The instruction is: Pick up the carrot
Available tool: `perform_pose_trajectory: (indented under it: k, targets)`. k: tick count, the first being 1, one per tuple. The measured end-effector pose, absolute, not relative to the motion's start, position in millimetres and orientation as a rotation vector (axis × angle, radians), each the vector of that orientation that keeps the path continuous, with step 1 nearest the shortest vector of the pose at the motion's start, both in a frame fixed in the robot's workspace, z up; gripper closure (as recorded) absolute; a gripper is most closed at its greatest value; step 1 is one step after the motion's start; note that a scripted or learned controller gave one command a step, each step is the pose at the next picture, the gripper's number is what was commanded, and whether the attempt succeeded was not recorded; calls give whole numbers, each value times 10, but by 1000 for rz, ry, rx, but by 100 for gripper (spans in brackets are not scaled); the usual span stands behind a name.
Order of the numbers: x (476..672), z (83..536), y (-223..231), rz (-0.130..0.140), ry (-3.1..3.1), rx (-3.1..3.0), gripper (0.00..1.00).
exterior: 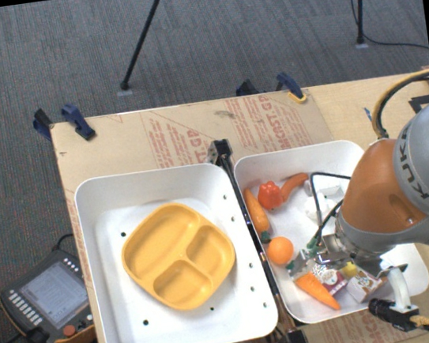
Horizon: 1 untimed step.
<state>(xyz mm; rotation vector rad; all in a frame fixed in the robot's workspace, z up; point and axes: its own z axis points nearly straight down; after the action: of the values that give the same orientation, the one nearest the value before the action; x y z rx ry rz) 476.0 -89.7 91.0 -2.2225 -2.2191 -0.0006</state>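
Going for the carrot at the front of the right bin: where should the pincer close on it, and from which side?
Probably grip the carrot across its thick middle, coming from above. It lies flat and slanted on the bin floor, thick end towards the orange ball, tip towards the bin's front wall, so closing across its width suits. Small packets crowd its right side; the left side looks freer.

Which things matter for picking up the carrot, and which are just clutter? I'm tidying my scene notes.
Job:
carrot
arm's gripper
right bin

Lying about:
orange ball
red pepper
yellow divided plate
left bin
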Motion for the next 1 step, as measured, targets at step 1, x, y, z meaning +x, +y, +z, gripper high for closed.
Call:
perform_pose_trajectory:
  k: [1]
  targets:
    - [4782, 1023, -883, -9, -2218, -2226, 100]
